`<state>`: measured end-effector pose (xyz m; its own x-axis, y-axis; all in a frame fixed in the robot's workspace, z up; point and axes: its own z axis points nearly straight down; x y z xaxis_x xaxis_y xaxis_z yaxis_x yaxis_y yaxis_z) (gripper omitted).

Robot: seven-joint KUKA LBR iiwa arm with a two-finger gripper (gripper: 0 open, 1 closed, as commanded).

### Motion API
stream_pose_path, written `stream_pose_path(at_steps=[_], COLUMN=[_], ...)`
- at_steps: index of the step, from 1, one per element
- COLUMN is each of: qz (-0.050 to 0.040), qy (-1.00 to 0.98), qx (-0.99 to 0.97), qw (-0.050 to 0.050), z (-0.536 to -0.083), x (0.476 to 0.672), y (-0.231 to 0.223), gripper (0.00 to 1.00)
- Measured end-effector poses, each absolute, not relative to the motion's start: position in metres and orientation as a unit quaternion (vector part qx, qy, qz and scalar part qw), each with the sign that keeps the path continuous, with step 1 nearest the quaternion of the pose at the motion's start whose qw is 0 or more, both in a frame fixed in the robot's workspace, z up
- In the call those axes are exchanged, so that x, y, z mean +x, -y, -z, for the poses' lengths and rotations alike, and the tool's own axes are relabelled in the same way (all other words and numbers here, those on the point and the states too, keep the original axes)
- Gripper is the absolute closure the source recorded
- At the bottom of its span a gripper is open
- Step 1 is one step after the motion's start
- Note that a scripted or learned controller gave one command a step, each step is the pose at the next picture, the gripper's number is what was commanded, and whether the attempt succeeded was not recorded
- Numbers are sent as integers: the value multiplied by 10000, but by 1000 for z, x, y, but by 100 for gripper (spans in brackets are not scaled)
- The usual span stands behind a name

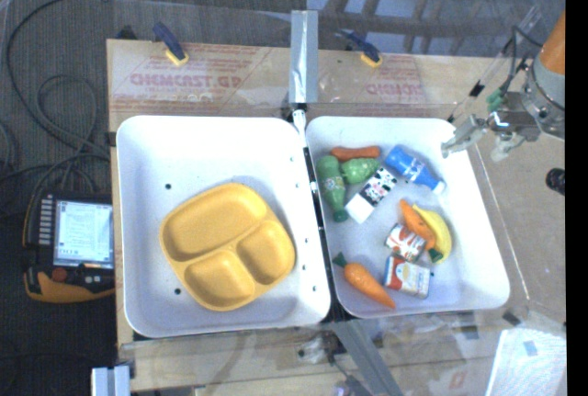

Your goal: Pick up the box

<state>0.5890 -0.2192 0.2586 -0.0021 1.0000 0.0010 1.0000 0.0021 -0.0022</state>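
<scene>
Grey carpet surrounds my wooden surface (pixel 129 91), which carries two white bins. My hand (pixel 473 135) hovers over the right bin's (pixel 487 288) upper right rim, whether spread I cannot tell. A box (pixel 407 277) lies near its front edge beside a carrot (pixel 367 285). Left bin (pixel 147 155) holds a yellow tray (pixel 228 244).

Even, bright overhead light; soft shadows, slight blur.

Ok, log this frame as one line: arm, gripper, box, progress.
arm: at right bin's far right corner | gripper: over the rim | box: lying in the bin near the carrot | progress: not picked
</scene>
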Motion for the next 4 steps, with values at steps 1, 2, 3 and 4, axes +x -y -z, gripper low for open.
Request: stream_pose_path(at_steps=[1, 2, 3, 4], qz=[1, 33, -16, -105], qy=[7346, 7247, 6914, 6999], qx=[-6785, -6890, -7224, -7141], qw=[3, -68, -8, 77], z=[-94, -91, -121, -88], x=[572, 488, 595, 644], y=[197, 162, 184, 174], gripper=[0, 0, 0, 0])
